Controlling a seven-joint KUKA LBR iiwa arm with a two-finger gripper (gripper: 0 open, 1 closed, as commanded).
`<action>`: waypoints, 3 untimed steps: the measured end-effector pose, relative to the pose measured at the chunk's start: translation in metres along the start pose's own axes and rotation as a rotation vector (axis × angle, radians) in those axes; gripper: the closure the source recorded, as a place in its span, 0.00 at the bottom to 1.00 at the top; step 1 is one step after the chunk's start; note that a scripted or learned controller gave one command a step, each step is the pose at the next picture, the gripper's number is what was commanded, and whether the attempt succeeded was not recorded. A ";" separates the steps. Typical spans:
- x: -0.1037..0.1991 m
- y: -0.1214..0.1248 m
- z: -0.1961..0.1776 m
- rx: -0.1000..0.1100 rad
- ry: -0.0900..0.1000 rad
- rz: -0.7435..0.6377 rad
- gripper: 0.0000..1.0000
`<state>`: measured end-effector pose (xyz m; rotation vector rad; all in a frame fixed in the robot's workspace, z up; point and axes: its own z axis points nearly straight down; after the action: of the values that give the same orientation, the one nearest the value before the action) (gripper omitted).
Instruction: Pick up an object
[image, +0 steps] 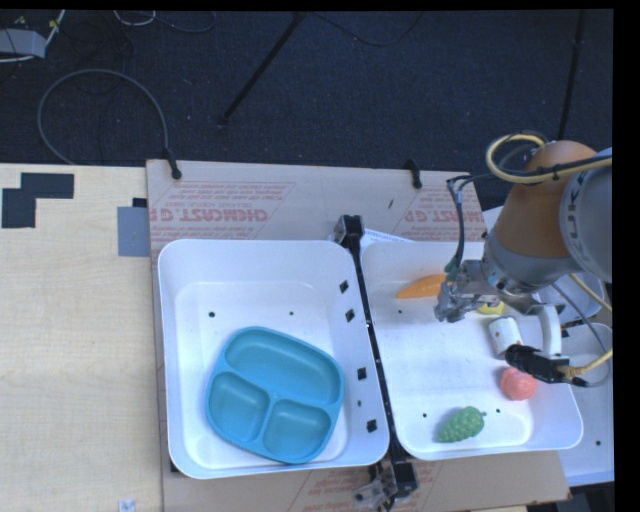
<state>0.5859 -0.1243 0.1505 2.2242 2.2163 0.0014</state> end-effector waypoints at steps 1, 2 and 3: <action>0.004 -0.002 -0.044 0.001 0.001 -0.005 1.00; 0.000 -0.011 -0.095 0.000 0.000 -0.004 1.00; 0.049 -0.027 -0.098 0.006 0.003 -0.007 1.00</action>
<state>0.5587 -0.0753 0.2482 2.2203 2.2288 -0.0016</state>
